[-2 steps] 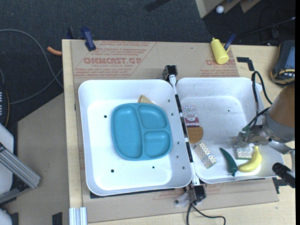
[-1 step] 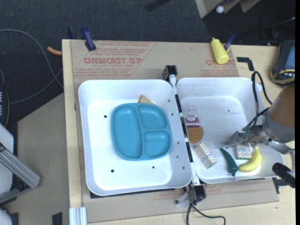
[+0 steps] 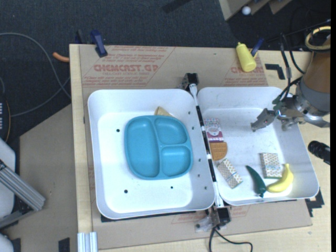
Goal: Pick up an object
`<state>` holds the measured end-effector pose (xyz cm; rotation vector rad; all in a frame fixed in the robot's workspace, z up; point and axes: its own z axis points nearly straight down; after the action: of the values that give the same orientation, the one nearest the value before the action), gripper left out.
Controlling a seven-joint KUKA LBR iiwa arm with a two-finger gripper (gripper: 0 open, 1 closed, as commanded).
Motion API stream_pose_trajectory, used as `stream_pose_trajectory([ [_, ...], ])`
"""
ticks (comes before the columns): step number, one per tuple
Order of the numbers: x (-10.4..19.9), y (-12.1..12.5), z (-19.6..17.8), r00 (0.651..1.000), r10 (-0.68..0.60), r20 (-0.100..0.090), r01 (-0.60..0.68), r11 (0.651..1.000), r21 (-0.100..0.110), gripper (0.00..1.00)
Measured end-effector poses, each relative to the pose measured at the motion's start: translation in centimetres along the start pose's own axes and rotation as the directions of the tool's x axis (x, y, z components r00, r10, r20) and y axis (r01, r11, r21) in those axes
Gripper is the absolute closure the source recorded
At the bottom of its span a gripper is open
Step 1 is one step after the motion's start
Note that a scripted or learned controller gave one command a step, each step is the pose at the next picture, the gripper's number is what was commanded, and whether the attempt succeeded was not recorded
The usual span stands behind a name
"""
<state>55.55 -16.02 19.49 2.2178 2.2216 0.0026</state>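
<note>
My gripper hangs over the far right part of the right bin, reaching in from the right. Its fingers are spread open with nothing between them. Below it in the bin's near right corner lie a yellow toy banana, a green pepper-like piece and a small patterned packet. A second patterned packet, a brown round piece and a red-and-white packet lie along the bin's left wall. None of them touches the gripper.
The left bin holds a blue divided plate with a tan piece behind it. A yellow bottle and a blue clamp sit on the board beyond the bins. A black clip joins the bins.
</note>
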Motion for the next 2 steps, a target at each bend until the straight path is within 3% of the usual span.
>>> stream_pose_trajectory([
  [1,0.0,-4.5,10.7,1.0,0.001,0.002,-0.001,1.0,-0.004,0.0],
  [2,-3.0,2.9,0.3,1.0,0.0,0.002,0.0,1.0,-0.001,0.0],
])
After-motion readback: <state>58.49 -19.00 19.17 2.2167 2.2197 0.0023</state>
